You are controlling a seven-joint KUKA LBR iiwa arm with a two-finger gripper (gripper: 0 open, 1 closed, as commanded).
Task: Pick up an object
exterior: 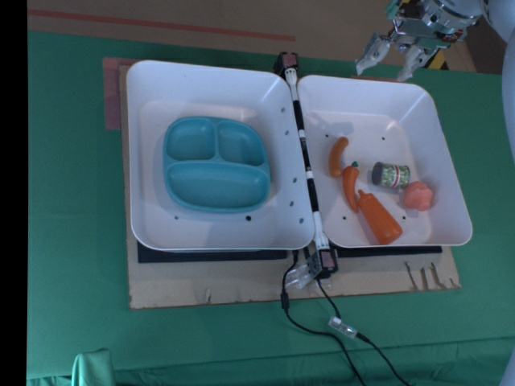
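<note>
Green cloth (72,175) covers the bench, with brown cardboard (209,292) under two white bins and a red-lined floor (161,25) beyond at 12 o'clock. The gripper (390,59) hangs open and empty above the right bin (451,223)'s 12 o'clock rim, well apart from the orange bottle (378,218), carrot (350,185), sausage (338,157), pink lump (418,195) and small jar (391,174), whose label is perhaps too blurred to read. At 9 o'clock, the left bin (145,215) holds a teal divided plate (216,164).

No readable text showing anywhere; small can (391,174) in the right bin (451,215) is carrying a label, print too blurred.
</note>
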